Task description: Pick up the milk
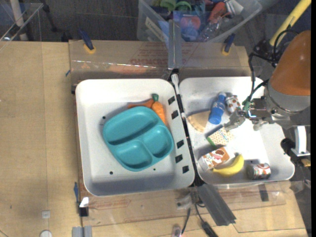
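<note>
Two white bins side by side on the counter (39, 132). Landmark: the divider where the bins meet.

Left of the divider, left bin (89, 172): a teal sectioned plate (137, 138) lies tilted, with a carrot (157, 108) poking out behind it, close against the divider.

Right of the divider, right bin (276, 157): milk carton (216, 158) lies near the front, just off the divider, touching a banana (231, 167). A small can (258, 170) sits further right of the banana. A blue bottle (217, 110) lies toward the back, a green-and-white packet (219, 136) between bottle and milk carton.

Gripper (236, 118) low over the right bin, beside the blue bottle, apart from the milk carton. Cannot tell whether the fingers are spread or pressed together.
</note>
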Controlling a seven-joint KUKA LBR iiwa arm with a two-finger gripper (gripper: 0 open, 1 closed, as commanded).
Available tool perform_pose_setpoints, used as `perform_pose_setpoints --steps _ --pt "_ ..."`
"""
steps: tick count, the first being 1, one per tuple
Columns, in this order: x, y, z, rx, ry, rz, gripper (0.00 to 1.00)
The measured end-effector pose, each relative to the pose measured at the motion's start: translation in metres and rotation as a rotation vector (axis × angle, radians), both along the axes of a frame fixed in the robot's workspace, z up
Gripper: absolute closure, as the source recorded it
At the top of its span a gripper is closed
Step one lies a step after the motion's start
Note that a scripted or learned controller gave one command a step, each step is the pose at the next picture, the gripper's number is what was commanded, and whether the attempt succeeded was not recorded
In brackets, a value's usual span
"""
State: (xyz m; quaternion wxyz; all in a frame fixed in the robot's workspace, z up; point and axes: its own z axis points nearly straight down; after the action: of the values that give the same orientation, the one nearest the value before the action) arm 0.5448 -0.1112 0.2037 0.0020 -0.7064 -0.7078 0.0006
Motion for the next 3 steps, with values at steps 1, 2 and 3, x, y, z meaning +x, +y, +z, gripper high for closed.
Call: perform_pose_setpoints --steps 1,2,3 --pt "0.038 -0.042 -0.01 -0.003 -0.005 -0.027 0.0" --pt "0.102 -0.044 -0.11 -0.003 -0.005 -0.279 0.0" --pt "0.121 -0.082 -0.107 0.01 0.002 -0.255 0.0"
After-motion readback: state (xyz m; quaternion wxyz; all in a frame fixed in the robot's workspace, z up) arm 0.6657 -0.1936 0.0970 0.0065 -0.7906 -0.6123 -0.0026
